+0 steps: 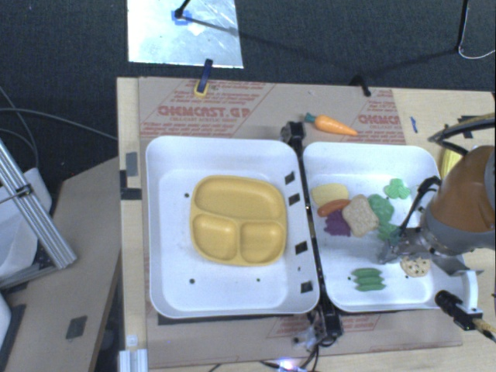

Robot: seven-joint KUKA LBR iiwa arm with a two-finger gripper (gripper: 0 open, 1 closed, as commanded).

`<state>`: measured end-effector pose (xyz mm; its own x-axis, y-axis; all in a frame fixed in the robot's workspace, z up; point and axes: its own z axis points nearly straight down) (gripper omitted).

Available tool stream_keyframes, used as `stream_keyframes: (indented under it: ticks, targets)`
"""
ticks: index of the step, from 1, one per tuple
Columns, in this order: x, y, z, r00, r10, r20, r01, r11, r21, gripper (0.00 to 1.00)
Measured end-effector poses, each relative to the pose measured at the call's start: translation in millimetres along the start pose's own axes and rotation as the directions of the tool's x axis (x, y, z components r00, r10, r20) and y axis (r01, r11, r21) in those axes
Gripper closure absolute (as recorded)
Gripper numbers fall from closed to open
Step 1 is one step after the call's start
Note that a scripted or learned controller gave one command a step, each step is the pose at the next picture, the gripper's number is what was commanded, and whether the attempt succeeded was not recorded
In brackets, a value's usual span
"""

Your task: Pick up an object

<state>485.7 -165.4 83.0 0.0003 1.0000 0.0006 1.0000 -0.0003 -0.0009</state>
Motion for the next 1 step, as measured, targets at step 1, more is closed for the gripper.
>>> stream_keyframes:
  ticks: [1]
  targets:
    - [72.3,29.5,-54.9,1.0,-0.012,-0.001,0.012,1.0,-0.008,1.0]
